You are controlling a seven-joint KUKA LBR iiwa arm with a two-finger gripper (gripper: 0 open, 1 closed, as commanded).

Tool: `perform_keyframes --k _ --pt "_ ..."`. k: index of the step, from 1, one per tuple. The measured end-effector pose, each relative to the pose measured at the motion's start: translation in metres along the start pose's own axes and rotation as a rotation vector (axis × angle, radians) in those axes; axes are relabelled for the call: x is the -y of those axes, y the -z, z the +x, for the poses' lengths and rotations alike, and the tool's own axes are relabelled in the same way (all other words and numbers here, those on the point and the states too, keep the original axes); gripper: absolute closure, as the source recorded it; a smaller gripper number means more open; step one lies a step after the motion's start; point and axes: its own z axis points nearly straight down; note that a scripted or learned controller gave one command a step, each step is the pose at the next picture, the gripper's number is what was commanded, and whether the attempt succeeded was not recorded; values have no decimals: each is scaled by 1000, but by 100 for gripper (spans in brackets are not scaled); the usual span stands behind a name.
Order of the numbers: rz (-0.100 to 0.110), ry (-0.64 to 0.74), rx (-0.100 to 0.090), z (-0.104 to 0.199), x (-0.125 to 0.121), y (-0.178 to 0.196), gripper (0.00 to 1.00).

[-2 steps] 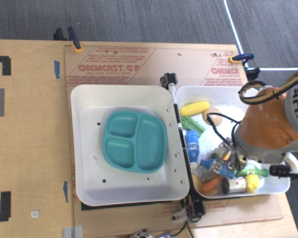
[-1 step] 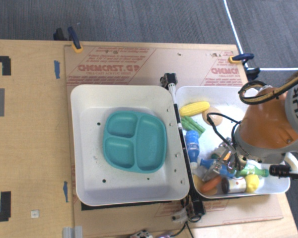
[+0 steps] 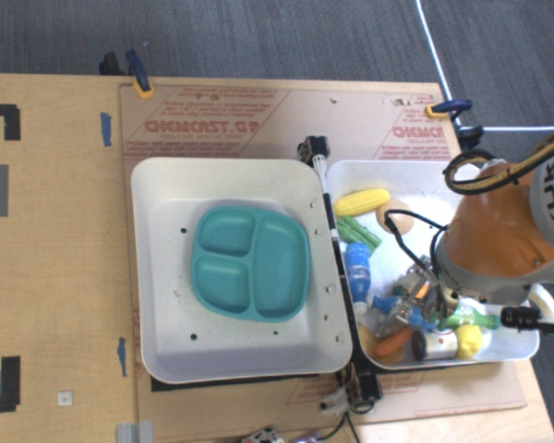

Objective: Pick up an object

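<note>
1. Two white bins sit side by side on the bench – the left bin point(image 3: 157, 247) carries a teal divided plate point(image 3: 251, 261) lying flat near its middle.
2. The right bin point(image 3: 415, 175) is crowded with small objects, and the arm point(image 3: 499, 233) reaches in over it from the right, its orange band covering much of the bin's right half.
3. The gripper point(image 3: 414, 305) is down low among the clutter at the near end of the right bin; whether it is apart, together or clamped on anything – I cannot tell, the spot is too busy.
4. A yellow corn cob point(image 3: 362, 201) lies at the far end of that bin, well apart from the gripper.
5. Just below it sits a green piece point(image 3: 360, 233), then a blue bottle point(image 3: 357, 271) along the bin's left wall.
6. At the near edge there is an orange carrot-like piece point(image 3: 394, 342) close to the gripper, with a yellow lemon-like object point(image 3: 468, 341) further right.
</note>
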Motion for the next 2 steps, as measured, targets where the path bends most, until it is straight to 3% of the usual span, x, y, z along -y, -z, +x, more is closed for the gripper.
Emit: perform_keyframes --k 2 --pt "0 0 0 0 0 0 0"
